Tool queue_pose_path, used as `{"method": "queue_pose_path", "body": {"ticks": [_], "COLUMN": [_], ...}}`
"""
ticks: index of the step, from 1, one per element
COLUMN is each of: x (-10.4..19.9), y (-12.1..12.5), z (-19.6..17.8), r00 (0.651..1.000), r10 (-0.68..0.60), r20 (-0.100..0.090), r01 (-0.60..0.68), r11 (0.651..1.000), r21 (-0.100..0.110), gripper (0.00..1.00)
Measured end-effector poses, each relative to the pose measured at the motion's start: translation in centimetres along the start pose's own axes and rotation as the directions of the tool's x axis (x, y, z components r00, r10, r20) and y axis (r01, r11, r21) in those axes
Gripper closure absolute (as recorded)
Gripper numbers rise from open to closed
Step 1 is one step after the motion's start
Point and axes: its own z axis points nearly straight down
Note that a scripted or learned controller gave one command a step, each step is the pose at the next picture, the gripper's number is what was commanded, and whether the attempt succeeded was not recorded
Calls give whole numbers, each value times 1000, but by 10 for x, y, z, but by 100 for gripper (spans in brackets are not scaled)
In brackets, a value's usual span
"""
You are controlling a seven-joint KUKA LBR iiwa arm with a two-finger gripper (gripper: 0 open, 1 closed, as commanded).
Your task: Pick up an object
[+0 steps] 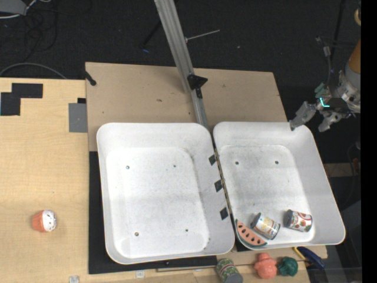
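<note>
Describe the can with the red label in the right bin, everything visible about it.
The can with the red label is a small cylinder, apparently metal, with a dark end facing left and a red and white wrapper. It lies on its side on the floor of the right bin, near the front right corner. A second can lies just left of it, with a narrow gap apparently between them.

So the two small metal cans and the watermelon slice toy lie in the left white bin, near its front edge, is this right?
Not quite: the camera view shows the two small metal cans and the watermelon slice toy in the right white bin, near its front edge.
</note>
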Motion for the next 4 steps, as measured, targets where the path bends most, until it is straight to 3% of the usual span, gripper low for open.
{"method": "queue_pose_path", "body": {"ticks": [1,3,4], "x": [0,0,1], "y": [1,-14,-5], "z": [-3,106,159], "r00": [1000,1000,1000], "r10": [-3,1,-2], "r20": [1,0,-1], "r01": [3,-1,2], "r11": [1000,1000,1000], "r21": [-4,1,1], "gripper": [0,0,0]}}
